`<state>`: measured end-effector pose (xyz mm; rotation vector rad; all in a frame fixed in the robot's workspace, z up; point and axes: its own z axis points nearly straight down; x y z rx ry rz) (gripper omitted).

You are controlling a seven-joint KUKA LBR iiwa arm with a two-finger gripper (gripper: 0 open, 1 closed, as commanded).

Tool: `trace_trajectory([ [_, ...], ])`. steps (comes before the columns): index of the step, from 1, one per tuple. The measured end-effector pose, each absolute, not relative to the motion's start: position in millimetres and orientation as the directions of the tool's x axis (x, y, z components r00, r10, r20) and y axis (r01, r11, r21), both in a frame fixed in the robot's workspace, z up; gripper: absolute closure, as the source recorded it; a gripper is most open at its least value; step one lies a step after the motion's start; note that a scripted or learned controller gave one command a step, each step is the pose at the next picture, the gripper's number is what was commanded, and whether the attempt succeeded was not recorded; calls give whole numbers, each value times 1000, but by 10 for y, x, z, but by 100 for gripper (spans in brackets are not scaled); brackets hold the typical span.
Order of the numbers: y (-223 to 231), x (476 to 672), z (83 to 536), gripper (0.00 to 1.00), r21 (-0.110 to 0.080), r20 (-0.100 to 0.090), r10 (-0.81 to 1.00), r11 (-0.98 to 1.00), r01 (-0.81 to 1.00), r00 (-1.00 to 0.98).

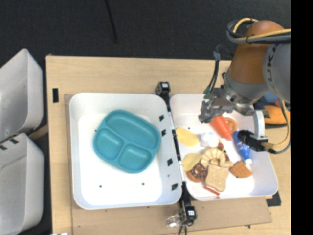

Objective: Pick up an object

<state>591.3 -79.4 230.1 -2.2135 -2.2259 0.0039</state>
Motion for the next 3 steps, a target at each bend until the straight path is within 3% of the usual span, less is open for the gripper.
trace_trajectory([
  [1,-561,5364,2344,100,-3,0,1000,3,1000,-3],
  [2,-432,5119,2472,100,-1,1,1000,8,1000,-8],
  [3,-351,5137,2291,100,-3,-1,1000,6,1000,-6],
])
